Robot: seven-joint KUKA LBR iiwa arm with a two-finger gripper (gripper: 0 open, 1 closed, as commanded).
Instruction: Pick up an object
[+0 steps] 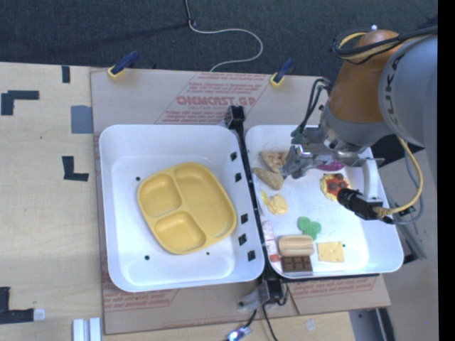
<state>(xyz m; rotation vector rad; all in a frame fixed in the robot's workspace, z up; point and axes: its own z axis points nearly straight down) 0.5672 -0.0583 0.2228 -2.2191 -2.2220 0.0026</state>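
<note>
- The arm point(384, 84) reaches in over the right bin point(387, 251), well apart from the yellow tray point(186, 206) in the left bin point(121, 190).
- The gripper point(295, 163) hangs just beside the tan food pieces point(271, 168); whether it's apart or together can't be told.
- Best play, it seems: centre over one piece, drop straight, avoid the bin wall.

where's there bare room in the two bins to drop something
In the left bin, bare white floor rings the yellow tray, widest along the far edge and near-right corner. The right bin is crowded: toy food along its left and near sides, the gripper over the far left. Its freest patch is mid-floor, between the green piece and the cable.
</note>
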